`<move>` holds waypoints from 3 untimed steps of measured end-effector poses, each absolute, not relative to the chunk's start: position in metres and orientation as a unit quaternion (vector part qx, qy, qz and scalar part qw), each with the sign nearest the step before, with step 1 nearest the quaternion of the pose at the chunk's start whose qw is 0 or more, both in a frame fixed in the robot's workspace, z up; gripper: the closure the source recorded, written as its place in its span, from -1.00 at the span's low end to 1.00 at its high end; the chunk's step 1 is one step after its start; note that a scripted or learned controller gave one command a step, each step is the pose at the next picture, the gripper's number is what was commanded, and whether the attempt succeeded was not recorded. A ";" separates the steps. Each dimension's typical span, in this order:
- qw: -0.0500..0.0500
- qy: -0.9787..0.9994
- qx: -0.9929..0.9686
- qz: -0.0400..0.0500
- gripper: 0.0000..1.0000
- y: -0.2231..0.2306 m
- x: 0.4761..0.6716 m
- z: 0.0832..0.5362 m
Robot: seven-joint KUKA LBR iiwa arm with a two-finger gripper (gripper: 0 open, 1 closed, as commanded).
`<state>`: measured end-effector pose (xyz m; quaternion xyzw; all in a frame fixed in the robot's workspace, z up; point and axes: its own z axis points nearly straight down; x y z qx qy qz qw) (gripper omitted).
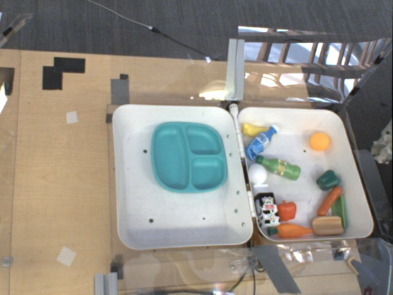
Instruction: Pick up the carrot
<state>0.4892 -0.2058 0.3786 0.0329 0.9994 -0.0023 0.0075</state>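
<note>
A green item [339,211] at the right bin's [344,123] four o'clock sits partly hidden behind a bread roll [327,225]; perhaps a cucumber, too small to tell.

Blurred pale-grey sliver of arm [387,141], details unclear.

The worktop [55,189] is looking like pale wood, smooth and flat. The two white bins [178,229] are looking like smooth plastic, a bit shiny. The teal tray [187,157] is looking like matt plastic. The carrot [329,201] and the green bottle [279,167] are looking like shiny toy plastic. The floor [153,5] behind is looking like dark, rough carpet. The post [235,72] is looking like dull grey metal.
</note>
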 end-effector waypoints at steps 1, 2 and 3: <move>0.007 0.971 -0.238 -0.004 1.00 -0.205 0.499 0.489; 0.002 0.902 -0.432 0.001 1.00 -0.204 0.555 0.401; 0.002 0.894 -0.448 0.000 1.00 -0.206 0.489 0.317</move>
